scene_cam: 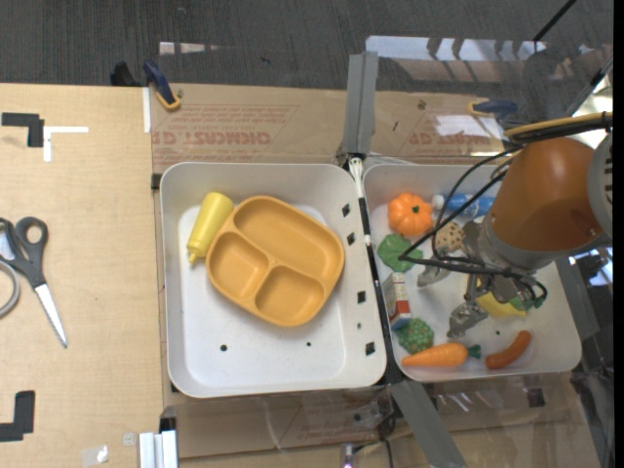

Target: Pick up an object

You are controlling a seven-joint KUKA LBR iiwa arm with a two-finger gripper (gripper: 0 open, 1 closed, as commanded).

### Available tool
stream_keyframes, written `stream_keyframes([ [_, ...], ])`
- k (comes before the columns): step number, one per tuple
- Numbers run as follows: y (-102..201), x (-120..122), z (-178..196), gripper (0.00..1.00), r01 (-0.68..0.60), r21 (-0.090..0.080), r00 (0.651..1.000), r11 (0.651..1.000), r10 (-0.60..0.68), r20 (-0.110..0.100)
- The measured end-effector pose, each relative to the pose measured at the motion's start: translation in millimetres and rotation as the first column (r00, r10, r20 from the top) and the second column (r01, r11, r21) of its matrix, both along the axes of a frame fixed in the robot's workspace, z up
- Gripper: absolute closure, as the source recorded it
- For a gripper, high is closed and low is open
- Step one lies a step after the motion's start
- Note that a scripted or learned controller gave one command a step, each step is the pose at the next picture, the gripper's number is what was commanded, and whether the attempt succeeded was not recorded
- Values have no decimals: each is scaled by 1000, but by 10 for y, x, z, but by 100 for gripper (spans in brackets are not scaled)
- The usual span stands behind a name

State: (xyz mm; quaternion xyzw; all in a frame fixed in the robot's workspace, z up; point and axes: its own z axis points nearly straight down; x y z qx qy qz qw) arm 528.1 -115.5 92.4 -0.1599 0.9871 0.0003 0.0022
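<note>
The right bin (558, 351) holds several toy foods: an orange pumpkin (409, 214), a green leafy piece (393, 253), a broccoli floret (416, 334), a carrot (436, 356), a red sausage (508, 350) and a small red-and-white bottle (399, 296). My gripper (466, 305) hangs low over the middle of this bin, under the orange wrist band (546, 203). It is just above and right of the carrot, and a yellow piece (502, 306) lies beside it. The wrist hides part of the bin's back right. I see nothing clearly held.
The left bin (263, 370) carries a yellow divided plate (273, 258) and a yellow squeeze bottle (208, 224). Scissors (34, 271) lie on the wooden bench at far left. A blue clamp (161, 84) sits behind the left bin. Cables trail from the wrist.
</note>
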Motion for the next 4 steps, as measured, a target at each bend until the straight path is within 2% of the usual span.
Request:
stream_keyframes([
  [1, 10, 16, 97, 100, -4, 0, 1000, 1000, 4, 4],
  [2, 10, 15, 96, 0, -4, 0, 1000, 1000, 4, 4],
  [3, 21, 33, 193, 100, -6, 0, 1000, 1000, 6, 8],
  [4, 21, 32, 193, 0, -7, 0, 1000, 1000, 7, 8],
])
